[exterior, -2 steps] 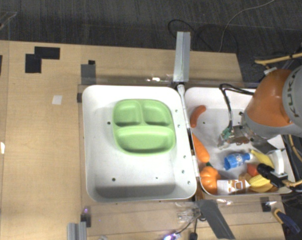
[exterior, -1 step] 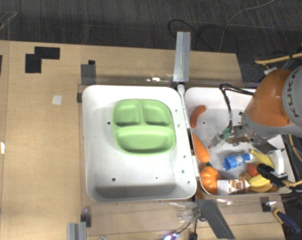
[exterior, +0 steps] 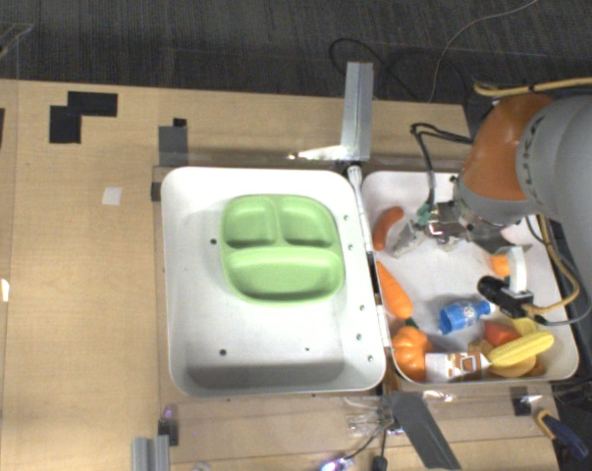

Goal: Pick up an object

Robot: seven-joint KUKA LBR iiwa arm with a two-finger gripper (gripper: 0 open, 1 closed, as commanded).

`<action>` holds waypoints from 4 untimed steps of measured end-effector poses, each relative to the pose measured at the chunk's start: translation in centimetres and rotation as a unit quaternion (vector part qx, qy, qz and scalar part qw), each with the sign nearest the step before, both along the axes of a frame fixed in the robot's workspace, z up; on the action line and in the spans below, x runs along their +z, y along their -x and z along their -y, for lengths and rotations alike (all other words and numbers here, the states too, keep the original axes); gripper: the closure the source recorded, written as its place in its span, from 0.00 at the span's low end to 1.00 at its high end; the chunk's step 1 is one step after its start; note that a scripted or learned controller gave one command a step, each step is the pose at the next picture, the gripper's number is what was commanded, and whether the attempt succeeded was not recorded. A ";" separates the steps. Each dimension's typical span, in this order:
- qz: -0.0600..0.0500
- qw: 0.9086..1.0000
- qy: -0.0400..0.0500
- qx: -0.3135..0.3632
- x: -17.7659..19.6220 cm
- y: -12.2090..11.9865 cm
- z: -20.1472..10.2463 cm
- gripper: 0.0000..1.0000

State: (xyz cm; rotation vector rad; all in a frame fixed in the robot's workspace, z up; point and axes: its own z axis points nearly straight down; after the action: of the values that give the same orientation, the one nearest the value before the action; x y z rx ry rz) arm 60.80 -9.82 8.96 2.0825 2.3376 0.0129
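Observation:
My gripper point(exterior: 409, 234) hangs low over the upper left part of the right bin point(exterior: 563, 361), the arm reaching in from the right. Just to its left lies a red-orange sausage-shaped piece point(exterior: 386, 224), close to the gripper tip; contact is unclear. Below it an orange carrot point(exterior: 395, 293) lies along the bin's left wall. A small orange pumpkin point(exterior: 409, 346), a blue can point(exterior: 463, 315), a white and brown bottle point(exterior: 453, 366), a red tomato point(exterior: 498, 334) and a yellow banana point(exterior: 522, 351) crowd the bin's front. A small orange piece point(exterior: 499, 261) sits under the wrist.
The left bin point(exterior: 192, 351) holds a green divided plate point(exterior: 281, 245) in its middle. A metal post point(exterior: 357, 116) stands behind the wall between the two bins. Cables trail behind the right bin.

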 end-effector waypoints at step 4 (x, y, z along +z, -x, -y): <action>0.002 0.999 -0.001 -0.040 1.2 -4.5 -1.5 1.00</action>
State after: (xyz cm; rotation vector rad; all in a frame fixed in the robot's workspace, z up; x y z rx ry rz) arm 65.27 -8.30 10.17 2.1721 2.2522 0.0174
